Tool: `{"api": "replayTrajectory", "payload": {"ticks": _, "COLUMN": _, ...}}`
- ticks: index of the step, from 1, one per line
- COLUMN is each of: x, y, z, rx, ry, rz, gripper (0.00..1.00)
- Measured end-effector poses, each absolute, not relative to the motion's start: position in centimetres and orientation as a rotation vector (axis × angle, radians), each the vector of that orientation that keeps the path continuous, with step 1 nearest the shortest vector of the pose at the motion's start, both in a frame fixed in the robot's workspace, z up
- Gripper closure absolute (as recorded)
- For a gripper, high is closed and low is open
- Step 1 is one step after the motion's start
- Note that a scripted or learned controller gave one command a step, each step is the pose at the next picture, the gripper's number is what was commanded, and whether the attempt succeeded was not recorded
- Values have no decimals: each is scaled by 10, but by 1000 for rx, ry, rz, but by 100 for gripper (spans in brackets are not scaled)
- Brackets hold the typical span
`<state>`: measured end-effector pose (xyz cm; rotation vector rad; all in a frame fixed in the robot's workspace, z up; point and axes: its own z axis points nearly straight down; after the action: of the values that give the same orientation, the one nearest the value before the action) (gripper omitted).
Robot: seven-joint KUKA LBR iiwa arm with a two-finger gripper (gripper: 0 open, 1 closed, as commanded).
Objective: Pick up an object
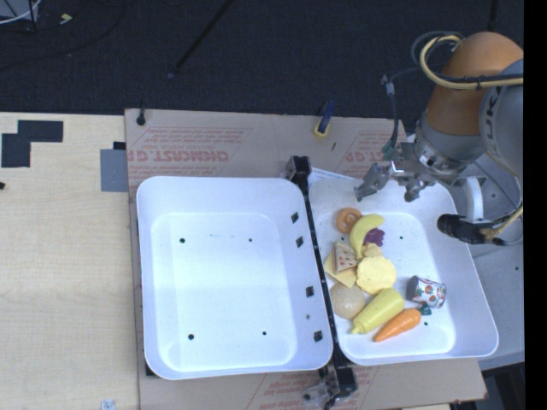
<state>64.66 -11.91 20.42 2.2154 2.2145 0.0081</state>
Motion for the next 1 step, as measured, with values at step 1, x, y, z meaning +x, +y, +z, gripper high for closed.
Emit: {"api": "replayTrajectory", "payload": {"ticks": 1, "x": 643, "y": -17, "z": 187, "rx": 2215, "ry": 2236, "rz": 0, "gripper": 0}}
